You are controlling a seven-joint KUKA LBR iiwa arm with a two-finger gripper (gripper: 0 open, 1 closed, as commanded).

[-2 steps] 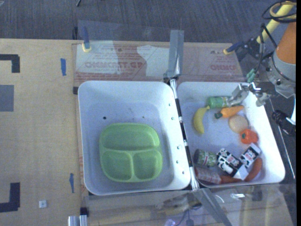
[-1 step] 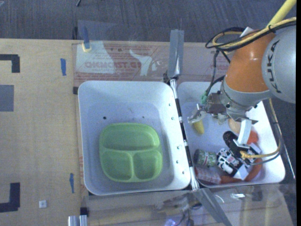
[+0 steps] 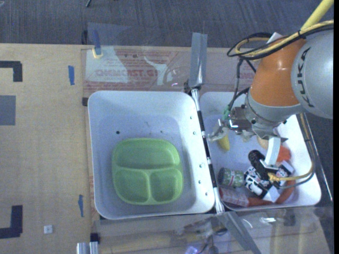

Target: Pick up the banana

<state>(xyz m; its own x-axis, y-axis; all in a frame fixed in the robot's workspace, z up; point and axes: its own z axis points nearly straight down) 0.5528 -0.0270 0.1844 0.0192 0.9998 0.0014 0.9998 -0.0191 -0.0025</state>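
A metal end effector (image 3: 221, 135) touches the smooth, curved yellow banana (image 3: 224, 141) in the right glossy white plastic bin (image 3: 312, 163); its grip cannot be told. A green, three-compartment plastic tray (image 3: 147, 171) occupies the left bin (image 3: 106, 115).

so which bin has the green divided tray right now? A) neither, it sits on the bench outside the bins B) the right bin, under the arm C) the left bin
C: the green divided tray lies flat on the floor of the left bin, while the banana and the other clutter are in the right bin under the arm.
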